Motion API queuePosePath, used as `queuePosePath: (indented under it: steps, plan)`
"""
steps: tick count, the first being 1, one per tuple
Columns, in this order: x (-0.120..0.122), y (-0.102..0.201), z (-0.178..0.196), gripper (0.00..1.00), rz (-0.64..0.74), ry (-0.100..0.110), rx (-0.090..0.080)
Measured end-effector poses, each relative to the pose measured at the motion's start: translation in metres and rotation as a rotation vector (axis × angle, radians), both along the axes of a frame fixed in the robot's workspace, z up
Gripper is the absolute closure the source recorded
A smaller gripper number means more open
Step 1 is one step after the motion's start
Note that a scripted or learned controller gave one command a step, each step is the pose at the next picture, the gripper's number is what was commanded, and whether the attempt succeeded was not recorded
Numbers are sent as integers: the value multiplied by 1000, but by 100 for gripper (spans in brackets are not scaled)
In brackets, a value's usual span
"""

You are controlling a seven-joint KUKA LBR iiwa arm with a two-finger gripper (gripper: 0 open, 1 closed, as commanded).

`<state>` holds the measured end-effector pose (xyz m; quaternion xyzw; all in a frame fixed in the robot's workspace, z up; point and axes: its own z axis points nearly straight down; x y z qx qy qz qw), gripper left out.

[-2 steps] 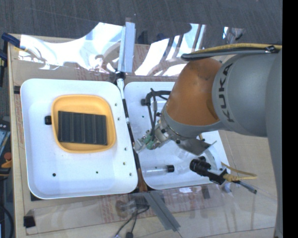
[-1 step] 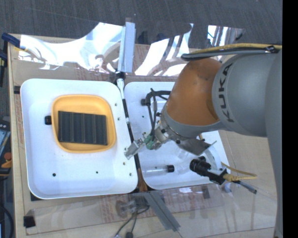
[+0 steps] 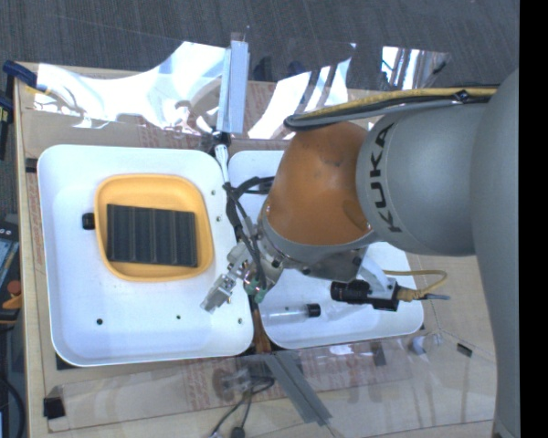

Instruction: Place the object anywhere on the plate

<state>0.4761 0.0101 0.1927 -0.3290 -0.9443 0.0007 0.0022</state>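
two white bins sit side by side on the bench: the left bin (image 3: 64,336) carries one yellow plate (image 3: 153,225) with one dark ribbed block (image 3: 152,235) on it toward the far-left corner, and the right bin (image 3: 347,334) holds one syringe-like object (image 3: 294,312) near its front edge. the single gripper (image 3: 221,293) hangs over the left bin's front-right corner, beside the wall between the bins; whether it grips anything cannot be told. the syringe-like object lies apart from it, across that wall.
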Motion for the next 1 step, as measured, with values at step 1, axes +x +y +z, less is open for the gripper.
queuePosePath:
  steps: [1]
  plan:
    - [46,-27,-1,0,280,-5,0]
